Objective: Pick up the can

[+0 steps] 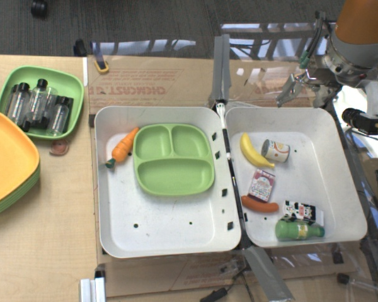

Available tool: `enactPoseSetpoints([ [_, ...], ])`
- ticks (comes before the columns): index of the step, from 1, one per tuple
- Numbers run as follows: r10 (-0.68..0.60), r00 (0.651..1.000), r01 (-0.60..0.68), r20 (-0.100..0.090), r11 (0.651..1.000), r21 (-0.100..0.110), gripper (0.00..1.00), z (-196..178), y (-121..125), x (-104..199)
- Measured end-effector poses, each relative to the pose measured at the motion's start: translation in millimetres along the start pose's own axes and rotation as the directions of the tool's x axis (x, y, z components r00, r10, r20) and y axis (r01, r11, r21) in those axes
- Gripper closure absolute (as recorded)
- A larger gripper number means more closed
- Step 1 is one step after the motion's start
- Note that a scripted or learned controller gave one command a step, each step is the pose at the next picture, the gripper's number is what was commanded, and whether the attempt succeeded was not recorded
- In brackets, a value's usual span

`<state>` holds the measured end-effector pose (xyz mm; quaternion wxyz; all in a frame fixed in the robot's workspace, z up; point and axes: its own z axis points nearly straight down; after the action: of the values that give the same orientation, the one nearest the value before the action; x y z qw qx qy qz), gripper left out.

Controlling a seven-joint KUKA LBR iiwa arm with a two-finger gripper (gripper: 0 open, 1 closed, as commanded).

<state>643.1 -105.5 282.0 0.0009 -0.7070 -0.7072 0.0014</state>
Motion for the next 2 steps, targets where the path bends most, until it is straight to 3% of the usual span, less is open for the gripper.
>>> enactPoseSetpoints([
  [1,0.066,0.998,-0.066,0.000,0.998,0.000,0.00,111,-34,3],
  [2,-0.011,1.000,0.011,0.000,1.000,-0.004,0.00,190,-23,-64],
])
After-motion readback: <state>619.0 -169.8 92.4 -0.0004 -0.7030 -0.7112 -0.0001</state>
